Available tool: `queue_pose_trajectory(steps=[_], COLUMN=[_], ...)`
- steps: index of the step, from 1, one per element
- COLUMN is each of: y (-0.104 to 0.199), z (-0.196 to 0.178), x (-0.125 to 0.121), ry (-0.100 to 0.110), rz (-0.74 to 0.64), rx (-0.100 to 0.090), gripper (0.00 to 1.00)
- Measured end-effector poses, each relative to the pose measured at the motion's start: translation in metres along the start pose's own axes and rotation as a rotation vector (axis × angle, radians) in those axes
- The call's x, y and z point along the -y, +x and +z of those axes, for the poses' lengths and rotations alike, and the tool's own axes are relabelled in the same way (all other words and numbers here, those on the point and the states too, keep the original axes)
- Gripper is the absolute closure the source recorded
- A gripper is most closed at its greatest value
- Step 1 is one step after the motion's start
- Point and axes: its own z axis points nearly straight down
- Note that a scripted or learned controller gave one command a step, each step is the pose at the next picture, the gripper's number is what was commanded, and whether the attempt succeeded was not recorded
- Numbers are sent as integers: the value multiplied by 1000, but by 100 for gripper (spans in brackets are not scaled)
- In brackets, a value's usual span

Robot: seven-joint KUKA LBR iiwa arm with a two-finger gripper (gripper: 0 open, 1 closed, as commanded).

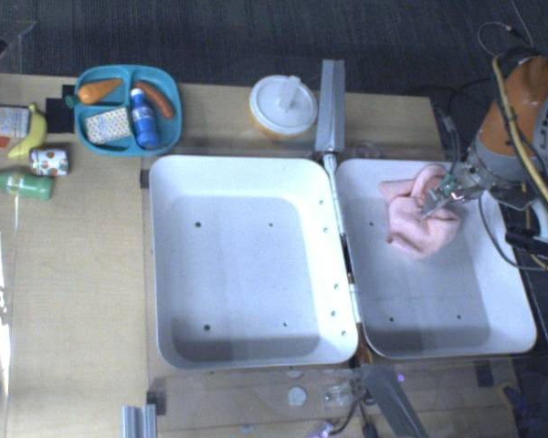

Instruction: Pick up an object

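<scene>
Pink crumpled cloth [418, 219] lies in the upper part of the right white plastic bin [493, 336], toward its back wall. The two-finger gripper [441, 197] of the grey arm with orange band [521, 108] sits down on the cloth's right upper side, touching the fabric; whether the jaws are apart or together, cannot tell, the tips are too small and dark. Left white plastic bin [242, 349] is just beside the right bin. Behind the left bin on the wooden tabletop [64, 290]: a blue divided tray [169, 99] with toy food, and a white lidded round cup [283, 105].
</scene>
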Motion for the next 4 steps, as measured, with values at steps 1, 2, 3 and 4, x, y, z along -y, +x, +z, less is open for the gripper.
queue_pose_trajectory(steps=[1, 2, 3, 4], y=[-6, -6, -2, 48], z=[14, 4, 12, -85], x=[-26, -26, -20, -49], ry=[10, 12, -8, -2], rz=[-126, -126, -230, -235], rx=[0, 0, 13, 1], gripper=[0, 100, 100, 100])
